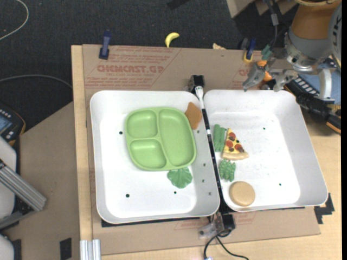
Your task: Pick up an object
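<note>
**Ana:** A cardboard-covered bench [162, 64] on dark carpet carries two shallow white bins side by side. The left bin [108, 145] holds a green divided tray [161, 138], a tan piece [193, 115] at the tray's upper right corner and a leafy green piece [180, 177] just below the tray. Where does the pick stand?

**Ben:** It looks barely begun. The gripper [264, 79] hangs at the far rim of the right bin [282, 140], well apart from every item, and nothing sits between its fingers [250, 82]. They appear spread a little, though at this size that is a judgement more than a certainty.

**Ana:** So what could it take?

**Ben:** The candidates cluster along the right bin's left wall: a pizza slice [233, 144], a green strip [218, 137] touching the slice's left side, a second leafy green [226, 170] just below, and a round bun-coloured disc [242, 193] near the front corner. All still lie flat on the bin floor.

**Ana:** Anything in the way?

**Ben:** The items crowd the dividing wall and one another, so closing on one may nudge its neighbour. The disc stands a bit freer. The approach, descent, closing and lift are all left to do. A yellow banana-shaped toy [172, 38] and blue clamps [104, 45] sit beyond the bins, out of the path.
</note>
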Controlling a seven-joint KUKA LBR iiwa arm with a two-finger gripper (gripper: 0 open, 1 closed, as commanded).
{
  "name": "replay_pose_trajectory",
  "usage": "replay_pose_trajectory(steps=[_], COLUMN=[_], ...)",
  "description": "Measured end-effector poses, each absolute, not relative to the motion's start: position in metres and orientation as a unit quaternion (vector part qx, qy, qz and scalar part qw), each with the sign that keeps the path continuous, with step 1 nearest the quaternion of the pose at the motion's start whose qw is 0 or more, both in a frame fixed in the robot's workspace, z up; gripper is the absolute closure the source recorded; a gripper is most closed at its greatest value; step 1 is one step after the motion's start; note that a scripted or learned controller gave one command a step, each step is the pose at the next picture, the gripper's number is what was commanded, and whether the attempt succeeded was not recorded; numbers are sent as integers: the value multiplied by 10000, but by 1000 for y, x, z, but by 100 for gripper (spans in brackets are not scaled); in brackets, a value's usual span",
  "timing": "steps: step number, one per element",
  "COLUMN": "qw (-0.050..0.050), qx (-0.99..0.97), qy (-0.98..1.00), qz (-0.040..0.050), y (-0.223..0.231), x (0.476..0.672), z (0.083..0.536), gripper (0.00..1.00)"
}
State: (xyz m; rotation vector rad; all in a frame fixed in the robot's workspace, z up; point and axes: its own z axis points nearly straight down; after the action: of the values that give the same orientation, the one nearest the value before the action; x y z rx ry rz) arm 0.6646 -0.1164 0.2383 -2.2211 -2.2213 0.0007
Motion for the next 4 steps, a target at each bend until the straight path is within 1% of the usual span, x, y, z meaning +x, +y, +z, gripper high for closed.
replay_pose_trajectory(steps=[1,2,3,4], qw=[43,25,0,-9], qx=[-7085,-7063,-7075,-7078], qy=[-7057,-7079,-7067,-7064], qz=[28,4,-3,-9], y=[-133,-89,-91,-91], x=[627,586,588,589], z=[76,114,123,133], gripper=[0,0,100,100])
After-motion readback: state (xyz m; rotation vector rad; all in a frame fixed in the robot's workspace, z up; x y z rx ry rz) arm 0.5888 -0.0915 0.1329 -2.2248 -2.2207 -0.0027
